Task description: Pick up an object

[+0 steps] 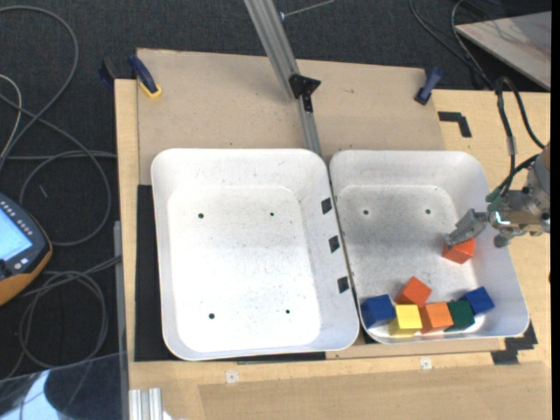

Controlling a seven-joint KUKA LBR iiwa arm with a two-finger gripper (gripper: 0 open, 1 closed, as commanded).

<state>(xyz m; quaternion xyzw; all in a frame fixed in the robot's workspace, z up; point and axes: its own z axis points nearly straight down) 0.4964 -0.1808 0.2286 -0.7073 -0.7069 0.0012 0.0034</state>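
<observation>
So from the camera view, the gripper [479,226] is poking in at about 3 o'clock, hanging over the right side of the right bin [385,169]. One grey finger [465,227] angles down toward 8 o'clock and its tip sits right on top of an orange-red block [458,251]; honestly can't tell whether the gripper is clamped on that block or just touching it, or whether it's spread or closed. The rest of the blocks are bunched along the bin's 6 o'clock edge: blue block [377,308], yellow block [408,317], an orange block [416,290] sitting just above them, another orange one [437,315], green block [460,312], and a second blue block [479,301] toward 5 o'clock. The left bin [175,173] sits right beside it, edges touching.
</observation>
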